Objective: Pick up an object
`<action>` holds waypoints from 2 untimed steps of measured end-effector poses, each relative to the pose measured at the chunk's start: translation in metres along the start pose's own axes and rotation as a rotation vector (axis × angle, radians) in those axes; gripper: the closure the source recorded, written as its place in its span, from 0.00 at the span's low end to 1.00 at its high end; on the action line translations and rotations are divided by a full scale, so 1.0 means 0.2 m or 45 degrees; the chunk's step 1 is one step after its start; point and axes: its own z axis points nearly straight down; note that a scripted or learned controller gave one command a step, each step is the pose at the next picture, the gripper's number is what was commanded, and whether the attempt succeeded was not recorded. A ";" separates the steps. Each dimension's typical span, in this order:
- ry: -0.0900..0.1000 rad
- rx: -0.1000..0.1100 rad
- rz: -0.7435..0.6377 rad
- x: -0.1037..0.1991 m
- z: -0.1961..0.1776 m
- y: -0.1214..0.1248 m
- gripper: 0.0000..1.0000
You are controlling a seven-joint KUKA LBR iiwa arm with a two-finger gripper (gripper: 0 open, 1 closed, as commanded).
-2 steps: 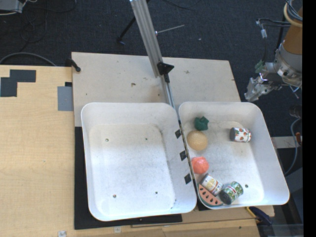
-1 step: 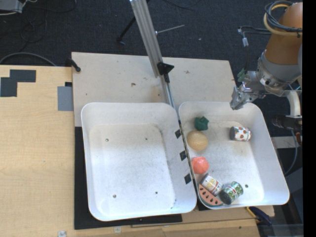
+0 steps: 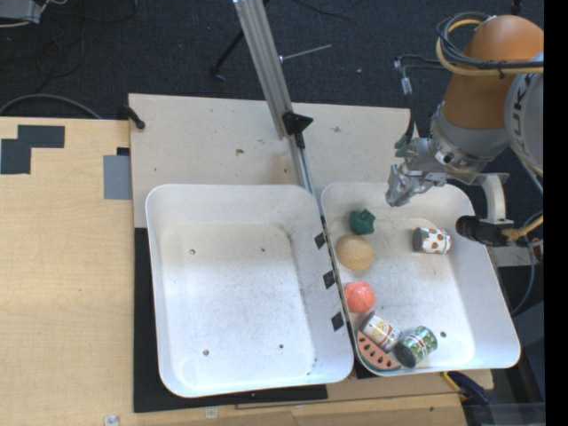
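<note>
No text, brand or number can be read here. The small cans [image 3: 415,344] in the right bin [image 3: 484,327] carry printed labels. Their print is too small to make out.

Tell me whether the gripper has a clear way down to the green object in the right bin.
Probably yes. The gripper hangs above the right bin, a little right of the green object, which lies apart from the tan ball with nothing over it.
</note>
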 end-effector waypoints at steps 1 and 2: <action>0.001 0.001 0.000 0.24 0.07 -0.07 1.00; 0.001 -0.001 -0.002 0.50 0.02 -0.11 1.00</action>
